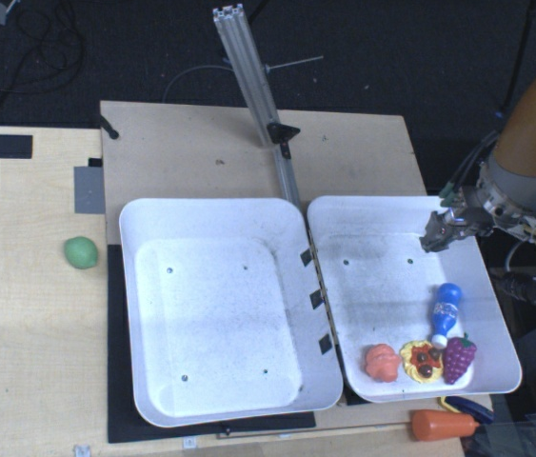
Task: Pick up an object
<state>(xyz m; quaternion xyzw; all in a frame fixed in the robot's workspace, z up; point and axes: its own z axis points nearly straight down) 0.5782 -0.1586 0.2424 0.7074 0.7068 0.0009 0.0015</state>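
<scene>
1. White plastic right-hand bin (382, 219) holds all four candidate objects, clustered at its 5 o'clock corner.
2. I read the cluster as follows: a blue-and-white plastic bottle-shaped toy (445, 310) at the top; below it a purple toy grape bunch (458, 357); at the bunch's 9 o'clock, touching it, a yellow round toy with red markings (423, 361); further toward 9 o'clock a pink-orange lumpy toy (380, 362).
3. The dark two-finger gripper (436, 232) hangs over the bin's 2 o'clock area, well apart from the cluster. I cannot tell its state.
4. Handling judgement: all items look light, hollow and rigid, probably smooth and slippery.
5. I judge the bottle-shaped toy the best target: it stands apart on most sides. Grasp across its narrow white middle, not the rounded blue cap.
6. Risk: the grape bunch sits close by its lower end and near the bin wall, so finger clearance there is tight.
</scene>
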